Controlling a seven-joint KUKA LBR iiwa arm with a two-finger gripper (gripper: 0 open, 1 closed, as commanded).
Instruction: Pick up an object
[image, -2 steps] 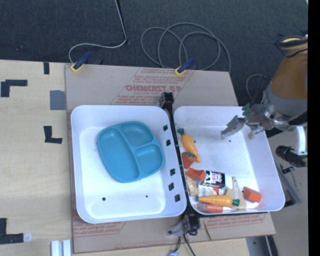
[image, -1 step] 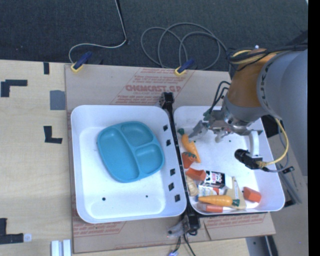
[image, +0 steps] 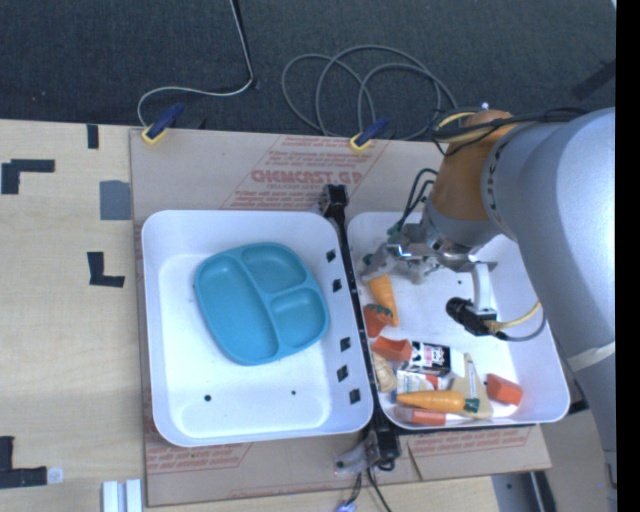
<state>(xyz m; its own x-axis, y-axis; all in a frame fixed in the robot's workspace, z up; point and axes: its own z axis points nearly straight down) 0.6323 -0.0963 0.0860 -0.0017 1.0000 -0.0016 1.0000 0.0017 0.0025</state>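
Where the grey arm (image: 560, 200) reaches in from the right, its gripper (image: 402, 250) sits low over the upper left corner of the right bin (image: 530, 300); whether it is wide or narrow cannot be told. The left bin (image: 170, 330) holds a blue divided plate (image: 262, 303) lying flat. The candidate objects lie in the right bin: an orange wedge (image: 383, 292) just below the gripper, then a carrot (image: 435, 401), a small printed box (image: 428, 357) and a red piece (image: 503, 388) along the near wall.

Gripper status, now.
Gripper: low in the right bin, above the orange carrot piece; open or closed cannot be told.
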